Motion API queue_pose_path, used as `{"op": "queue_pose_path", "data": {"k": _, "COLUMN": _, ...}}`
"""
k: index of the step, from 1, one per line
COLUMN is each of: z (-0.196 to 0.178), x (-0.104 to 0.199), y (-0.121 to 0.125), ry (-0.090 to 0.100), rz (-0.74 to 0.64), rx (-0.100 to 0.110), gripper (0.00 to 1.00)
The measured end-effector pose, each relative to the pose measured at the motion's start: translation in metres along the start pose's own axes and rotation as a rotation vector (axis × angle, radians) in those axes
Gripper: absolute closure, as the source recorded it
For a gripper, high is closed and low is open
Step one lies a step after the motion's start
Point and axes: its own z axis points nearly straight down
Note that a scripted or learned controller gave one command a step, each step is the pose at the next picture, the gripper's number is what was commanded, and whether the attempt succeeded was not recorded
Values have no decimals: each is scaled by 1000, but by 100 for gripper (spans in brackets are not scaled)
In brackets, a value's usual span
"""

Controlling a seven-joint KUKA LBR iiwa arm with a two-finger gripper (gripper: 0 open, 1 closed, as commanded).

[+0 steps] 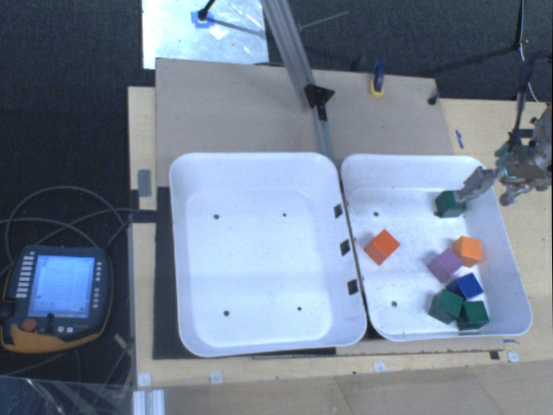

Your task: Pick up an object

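- Tabletop (pixel 259 102) carries two white bins; left bin (pixel 186 232) beside right bin (pixel 406 167).
- Jaws (pixel 488 188) reach over the right bin's far right rim, spread apart, one finger touching a green cube (pixel 446 204).
- Orange cube (pixel 381 246) lies apart, near the divider.

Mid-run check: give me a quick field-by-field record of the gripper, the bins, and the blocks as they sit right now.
gripper: at the right bin's upper right, tip by the lone green block
grasp: cannot tell whether anything is held
right bin: holds seven blocks
lone orange block: near the bin's left side, apart from the others
cluster, lower right: orange, purple, blue, two green
left bin: no blocks seen in it
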Motion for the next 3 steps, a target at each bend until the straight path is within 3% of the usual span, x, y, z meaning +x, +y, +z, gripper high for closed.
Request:
{"op": "queue_pose_path", "data": {"k": 1, "z": 0, "x": 0, "y": 0, "ry": 0, "rz": 0, "rx": 0, "gripper": 0}}
{"op": "queue_pose_path", "data": {"k": 3, "z": 86, "x": -1, "y": 7, "ry": 0, "rz": 3, "rx": 4, "gripper": 0}}
